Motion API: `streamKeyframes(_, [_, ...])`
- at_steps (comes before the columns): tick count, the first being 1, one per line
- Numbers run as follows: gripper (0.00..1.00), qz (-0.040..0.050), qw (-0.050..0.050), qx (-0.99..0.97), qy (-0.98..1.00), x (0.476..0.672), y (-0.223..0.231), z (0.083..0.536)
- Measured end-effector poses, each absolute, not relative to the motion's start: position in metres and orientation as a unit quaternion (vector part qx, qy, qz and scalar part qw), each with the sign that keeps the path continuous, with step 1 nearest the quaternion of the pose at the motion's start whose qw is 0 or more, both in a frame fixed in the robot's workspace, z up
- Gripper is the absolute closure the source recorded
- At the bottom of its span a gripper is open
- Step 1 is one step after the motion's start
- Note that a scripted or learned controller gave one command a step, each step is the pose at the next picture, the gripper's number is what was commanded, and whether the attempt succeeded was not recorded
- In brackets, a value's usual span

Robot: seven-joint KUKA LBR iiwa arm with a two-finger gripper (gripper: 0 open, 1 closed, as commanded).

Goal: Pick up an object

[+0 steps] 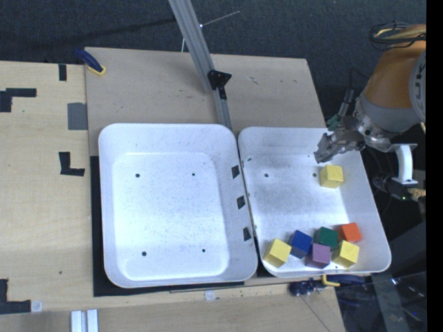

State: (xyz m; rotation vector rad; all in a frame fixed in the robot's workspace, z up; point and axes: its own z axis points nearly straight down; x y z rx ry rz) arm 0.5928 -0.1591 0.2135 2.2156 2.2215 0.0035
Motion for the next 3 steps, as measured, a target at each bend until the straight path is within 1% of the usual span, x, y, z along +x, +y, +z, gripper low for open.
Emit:
streamKeyframes(1, [1.00,0.0013,0.002,0.706,0.708,0.594,-0.159,0.264])
streamKeyframes(2, [1.00,-0.0001,-0.001,0.705,0.709,0.594,-0.107,0.248])
streamKeyframes(3, [1.00,-0.0003,-0.001,0.705,0.709,0.596,-0.053,0.234])
